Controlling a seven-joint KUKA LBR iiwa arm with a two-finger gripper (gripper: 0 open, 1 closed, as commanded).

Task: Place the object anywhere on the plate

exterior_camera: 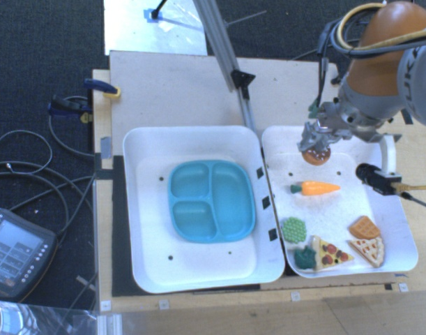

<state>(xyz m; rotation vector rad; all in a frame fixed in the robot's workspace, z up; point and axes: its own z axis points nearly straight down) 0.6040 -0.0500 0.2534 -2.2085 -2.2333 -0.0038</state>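
Over the right bin, gripper on a brown round food piece (fingers obscured)

We see dark carpet floor around bench on all sides but bottom. Pale board bench top fills centre. At 12 o'clock we note bright white sheet on floor, and grey metal pole slanting down toward bench middle. At 9 o'clock, clamps on bench edge and loose black cables. At 8 o'clock, grey handheld pendant. Light even, soft.
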